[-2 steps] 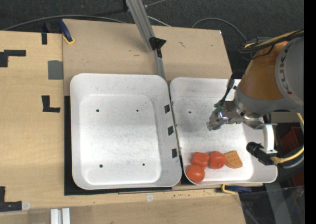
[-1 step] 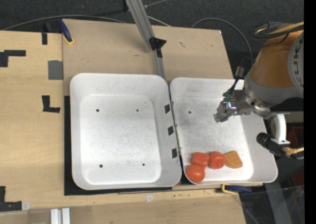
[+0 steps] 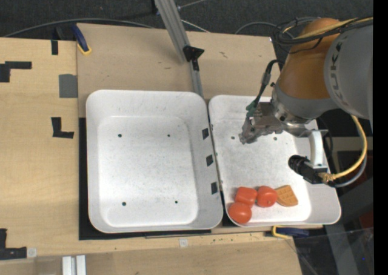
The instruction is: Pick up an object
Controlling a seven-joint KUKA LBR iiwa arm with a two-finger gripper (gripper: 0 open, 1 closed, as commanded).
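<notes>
1. Counter [image 3: 139, 62] is carrying two white bins side by side.
2. Right bin [image 3: 242, 110] is holding the targets along its near wall: three red pieces [image 3: 250, 201] touching, tan piece [image 3: 287, 195] beside.
3. Gripper [image 3: 250, 133] is hovering mid-bin, well apart; finger state: cannot tell.

Single fixed camera mounted above the bench [image 3: 139, 56], looking down at a slant from fairly far back, framing the left bin [image 3: 100, 146] and the right bin [image 3: 321, 207] side by side, dark floor along the top edge, the arm [image 3: 327, 68] entering from the right.
</notes>
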